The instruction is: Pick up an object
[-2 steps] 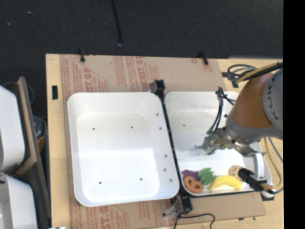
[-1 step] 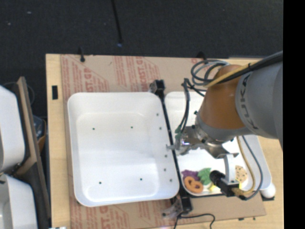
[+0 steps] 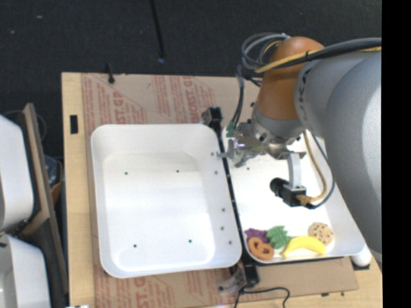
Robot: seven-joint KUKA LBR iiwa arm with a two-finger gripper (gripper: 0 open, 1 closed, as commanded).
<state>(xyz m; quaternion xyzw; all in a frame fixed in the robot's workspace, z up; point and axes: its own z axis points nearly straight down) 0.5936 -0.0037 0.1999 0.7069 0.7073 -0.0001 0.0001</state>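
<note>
While it lies flat, banana [image 3: 304, 246] points left-right.

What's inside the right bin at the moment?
Along the right bin's near edge lie a banana, a cookie, a pretzel, purple grapes and a green leafy piece. The arm covers the bin's far part, so anything there is hidden.

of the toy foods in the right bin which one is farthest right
The round tan cookie with dark chips. It lies right of the yellow banana; the green leafy piece and pretzel lie farther left.
</note>
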